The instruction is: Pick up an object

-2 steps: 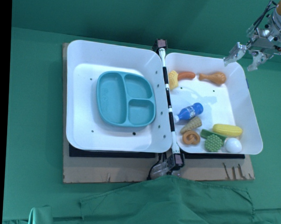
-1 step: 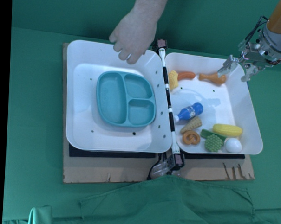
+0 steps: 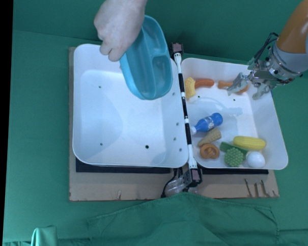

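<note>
My gripper (image 3: 250, 86) hangs over the far right part of the right bin (image 3: 276, 131), its fingers spread open with nothing between them. A small orange piece (image 3: 228, 85) lies just left of the left fingertip. Further left in the bin are an orange sausage-shaped toy (image 3: 204, 82) and a yellow corn piece (image 3: 189, 87). A blue bottle (image 3: 209, 121) lies in the middle of the bin. Toward the near side sit a tan corn cob (image 3: 210, 136), an orange pretzel (image 3: 210, 151), a yellow fruit (image 3: 249, 143), a green bumpy ball (image 3: 234, 157) and a white egg (image 3: 255, 159).
A person's hand (image 3: 117, 21) holds a tilted blue tub (image 3: 148, 58) above the far edge of the left bin (image 3: 92, 137). The divider rail (image 3: 184, 111) runs between the bins. Green cloth (image 3: 190, 223) bunches at the front.
</note>
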### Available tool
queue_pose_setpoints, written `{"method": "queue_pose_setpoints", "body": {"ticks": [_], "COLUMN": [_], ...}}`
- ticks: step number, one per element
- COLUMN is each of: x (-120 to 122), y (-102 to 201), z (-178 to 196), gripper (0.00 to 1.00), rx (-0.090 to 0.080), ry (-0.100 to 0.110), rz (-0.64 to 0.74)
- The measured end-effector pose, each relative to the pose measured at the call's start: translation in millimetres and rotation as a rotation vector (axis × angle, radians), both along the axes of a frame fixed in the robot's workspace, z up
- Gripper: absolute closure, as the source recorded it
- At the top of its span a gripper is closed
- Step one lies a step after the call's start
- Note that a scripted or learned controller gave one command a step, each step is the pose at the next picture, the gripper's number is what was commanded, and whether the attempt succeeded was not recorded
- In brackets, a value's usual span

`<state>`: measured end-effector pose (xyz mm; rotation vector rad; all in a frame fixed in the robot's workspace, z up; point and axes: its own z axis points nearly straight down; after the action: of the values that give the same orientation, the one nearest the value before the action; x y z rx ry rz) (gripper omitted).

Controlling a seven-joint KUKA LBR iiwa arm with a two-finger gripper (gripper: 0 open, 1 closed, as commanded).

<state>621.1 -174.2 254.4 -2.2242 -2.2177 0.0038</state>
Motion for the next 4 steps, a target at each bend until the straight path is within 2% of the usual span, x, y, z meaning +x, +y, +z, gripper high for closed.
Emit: {"method": "queue_pose_setpoints", "body": {"ticks": [1, 2, 3, 4], "x": [0.1, 2.4, 5.1, 11.6], "y": [-5.9, -7.4, -9.1, -1.5], "z": [-60.6, -69.9, -54.4, -0.2], "gripper": [0.00, 0.00, 1.00, 1.00], "rx": [0.000, -0.002, -0.007, -0.002], "ry": [0.001, -0.009, -0.023, -0.013], "rz": [-0.001, 0.000, -0.002, 0.001]}}
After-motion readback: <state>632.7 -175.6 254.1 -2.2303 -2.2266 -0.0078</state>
